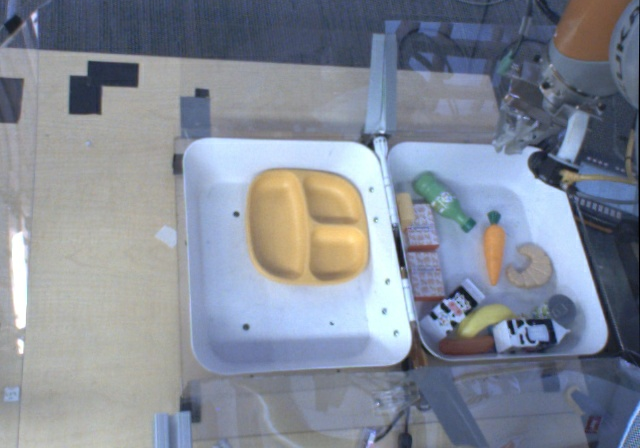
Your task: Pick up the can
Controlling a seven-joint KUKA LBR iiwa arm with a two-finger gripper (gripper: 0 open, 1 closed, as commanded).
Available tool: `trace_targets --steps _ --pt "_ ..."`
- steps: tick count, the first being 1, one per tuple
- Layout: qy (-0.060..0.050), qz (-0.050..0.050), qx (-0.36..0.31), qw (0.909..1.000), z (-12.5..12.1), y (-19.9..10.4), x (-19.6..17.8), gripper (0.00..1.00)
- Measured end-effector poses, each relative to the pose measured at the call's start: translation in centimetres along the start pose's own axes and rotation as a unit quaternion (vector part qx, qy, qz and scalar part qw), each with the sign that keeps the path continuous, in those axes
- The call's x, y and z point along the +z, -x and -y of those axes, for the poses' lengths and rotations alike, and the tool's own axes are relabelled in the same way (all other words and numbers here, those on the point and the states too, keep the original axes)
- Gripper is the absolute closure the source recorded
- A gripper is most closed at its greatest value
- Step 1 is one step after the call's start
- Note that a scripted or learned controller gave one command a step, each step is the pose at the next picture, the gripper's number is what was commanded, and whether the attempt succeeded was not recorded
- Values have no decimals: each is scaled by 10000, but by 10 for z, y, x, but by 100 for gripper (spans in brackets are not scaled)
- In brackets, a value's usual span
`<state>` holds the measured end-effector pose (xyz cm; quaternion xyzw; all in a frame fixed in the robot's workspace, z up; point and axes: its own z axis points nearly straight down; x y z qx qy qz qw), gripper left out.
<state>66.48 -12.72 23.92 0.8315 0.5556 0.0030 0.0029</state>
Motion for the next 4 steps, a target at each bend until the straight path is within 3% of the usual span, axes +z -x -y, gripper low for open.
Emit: trace_targets --steps 1,2,3,4 --pt "10 2 -1126 9936 -9 7 -132 100" --pt "-19 -4 -1882 9821 82 -37 -64 100" --pt "6 -9 -2348 9721 46 -127 -199 100" --pt "-18 -4 -2793 9602 51 -89 -102 100"
